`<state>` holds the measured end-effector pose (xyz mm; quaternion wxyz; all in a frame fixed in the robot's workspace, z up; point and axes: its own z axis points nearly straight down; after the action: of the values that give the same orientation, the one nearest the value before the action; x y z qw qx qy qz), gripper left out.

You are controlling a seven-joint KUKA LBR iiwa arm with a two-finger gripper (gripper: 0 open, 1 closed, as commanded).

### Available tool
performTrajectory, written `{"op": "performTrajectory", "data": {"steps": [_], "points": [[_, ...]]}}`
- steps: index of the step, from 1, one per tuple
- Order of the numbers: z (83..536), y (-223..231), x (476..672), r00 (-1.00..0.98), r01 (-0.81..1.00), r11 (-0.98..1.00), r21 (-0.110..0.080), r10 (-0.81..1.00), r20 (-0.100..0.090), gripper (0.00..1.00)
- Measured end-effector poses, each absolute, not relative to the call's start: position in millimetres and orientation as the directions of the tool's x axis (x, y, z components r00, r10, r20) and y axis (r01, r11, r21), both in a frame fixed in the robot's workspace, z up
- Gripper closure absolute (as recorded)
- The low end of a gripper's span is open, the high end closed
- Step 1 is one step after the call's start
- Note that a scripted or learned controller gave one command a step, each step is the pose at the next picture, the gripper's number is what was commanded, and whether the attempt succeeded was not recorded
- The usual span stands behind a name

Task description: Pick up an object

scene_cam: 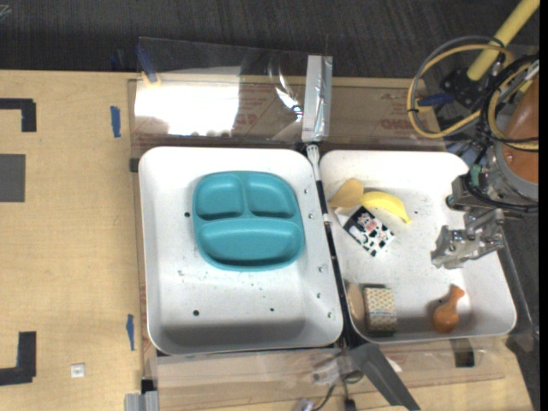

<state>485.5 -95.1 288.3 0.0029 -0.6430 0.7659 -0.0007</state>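
The right bin [411, 165] holds a yellow banana [387, 205], a tan piece [347, 193] beside it, a black-and-white patterned card box [369, 231], a small woven tan block [379, 306] and an orange pear-shaped toy [447, 311]. My gripper [454, 251] hangs over the right side of this bin, above and slightly right of the orange toy, well to the right of the patterned box. Nothing shows between its fingers.
A teal divided plate [248, 217] lies in the left bin [163, 229]. A clear plastic sheet [231, 92] and a taped post [317, 97] stand behind the bins. Cables and a yellow rod [467, 71] crowd the back right corner.
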Motion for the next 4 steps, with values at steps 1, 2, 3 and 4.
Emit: {"op": "performTrajectory", "data": {"steps": [1, 2, 3, 4], "points": [[335.7, -97.9, 516.3, -0.097, -0.995, 0.097, -0.007, -0.995, -0.003, 1.00], [319.2, -93.4, 480.2, 0.156, -0.988, -0.156, -0.001, -0.988, -0.003, 1.00], [351.9, -81.0, 480.5, 0.367, -0.930, -0.367, -0.005, -0.930, -0.002, 1.00], [295.6, -87.3, 479.7, 0.797, -0.604, -0.797, -0.001, -0.604, -0.005, 1.00]]}}
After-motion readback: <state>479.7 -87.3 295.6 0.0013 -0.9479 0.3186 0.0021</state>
